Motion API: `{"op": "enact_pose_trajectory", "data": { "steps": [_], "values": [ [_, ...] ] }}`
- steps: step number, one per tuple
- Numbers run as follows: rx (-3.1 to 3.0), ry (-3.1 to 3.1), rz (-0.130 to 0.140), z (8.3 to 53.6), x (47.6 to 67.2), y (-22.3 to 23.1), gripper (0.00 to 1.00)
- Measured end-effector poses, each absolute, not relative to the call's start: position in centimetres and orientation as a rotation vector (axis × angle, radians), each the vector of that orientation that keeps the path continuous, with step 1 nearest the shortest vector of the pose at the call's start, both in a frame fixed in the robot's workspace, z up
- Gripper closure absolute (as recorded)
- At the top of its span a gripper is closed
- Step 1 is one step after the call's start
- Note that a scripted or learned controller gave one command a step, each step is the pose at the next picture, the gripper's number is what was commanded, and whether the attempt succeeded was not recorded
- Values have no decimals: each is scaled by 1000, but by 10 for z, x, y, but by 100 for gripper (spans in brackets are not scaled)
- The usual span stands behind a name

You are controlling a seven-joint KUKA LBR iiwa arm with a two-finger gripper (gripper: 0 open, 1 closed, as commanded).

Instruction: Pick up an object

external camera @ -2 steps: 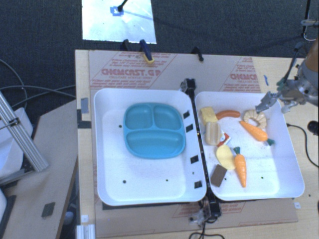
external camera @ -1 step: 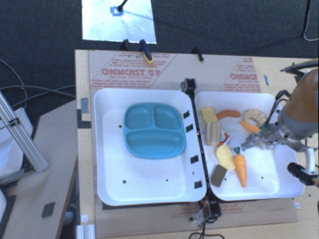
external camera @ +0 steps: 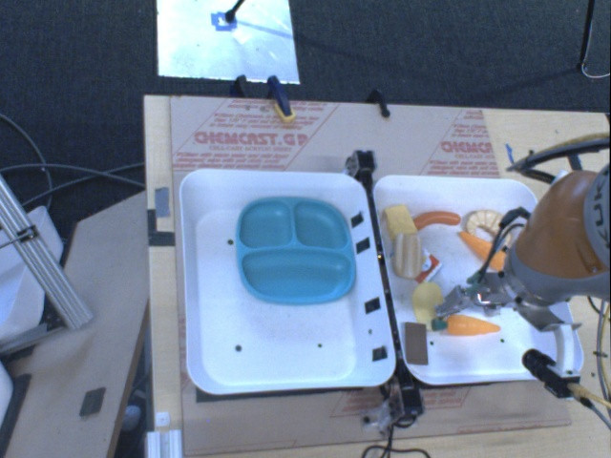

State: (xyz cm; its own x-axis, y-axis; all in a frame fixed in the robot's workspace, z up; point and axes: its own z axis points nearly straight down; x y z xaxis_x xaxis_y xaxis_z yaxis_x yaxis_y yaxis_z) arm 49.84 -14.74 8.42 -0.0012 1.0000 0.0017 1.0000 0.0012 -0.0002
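- Jaws [external camera: 456,301] low in the right bin [external camera: 549,346]; released or clenched, cannot tell from this slant, and nothing seen grasped.
- Hovering just above the toy carrot [external camera: 471,326], with the yellow pear-like piece [external camera: 427,300] close at 9 o'clock.
- Crowded nearby: brown block [external camera: 415,343] at 7 o'clock, sausage [external camera: 435,219] and corn cob [external camera: 405,248] toward 11 o'clock.
- Blue divided plate [external camera: 294,252] alone in the left bin [external camera: 210,351], well apart.
- Likely trouble: smooth tapered carrot squirting out sideways, or the pear-like piece nudged by a descent between the two.
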Motion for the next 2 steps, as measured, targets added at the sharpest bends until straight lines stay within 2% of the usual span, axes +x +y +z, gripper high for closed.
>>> {"op": "enact_pose_trajectory", "data": {
  "steps": [1,2],
  "values": [
    [-2211,-2228,-4,103,487,-93,0],
    [-2218,-2227,-4,113,488,-96,100]
  ]
}}
